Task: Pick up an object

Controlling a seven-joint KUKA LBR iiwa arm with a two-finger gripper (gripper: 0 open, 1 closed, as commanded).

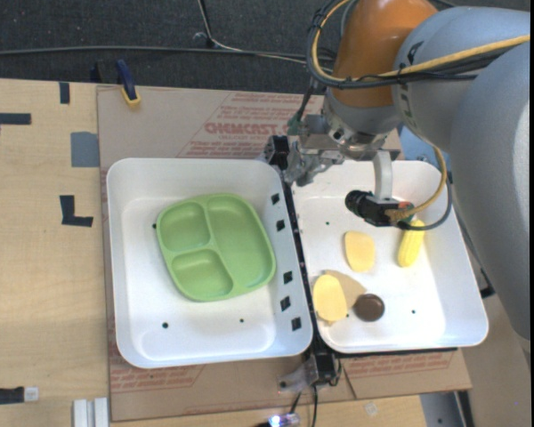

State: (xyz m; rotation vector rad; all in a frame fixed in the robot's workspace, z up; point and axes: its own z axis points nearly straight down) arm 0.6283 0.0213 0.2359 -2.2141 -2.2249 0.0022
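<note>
- The gripper (316, 169) hangs over the divider (287, 247) between the bins, at its far end; its metal parts blur together, so its state cannot be told.
- The arm (445, 69) covers the right bin's (463, 327) far corner.
- Right of the divider lie a yellow oval piece (360, 250), a corn cob (410, 243), a yellow slice (330, 298) and a brown round piece (368, 307).
- Left of the divider, the left bin (125, 265) holds a green divided plate (215, 246).

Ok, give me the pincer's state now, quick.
Pincer: above the top left corner of the right shallow white bin; open or shut cannot be told, and no object is seen in it.
</note>
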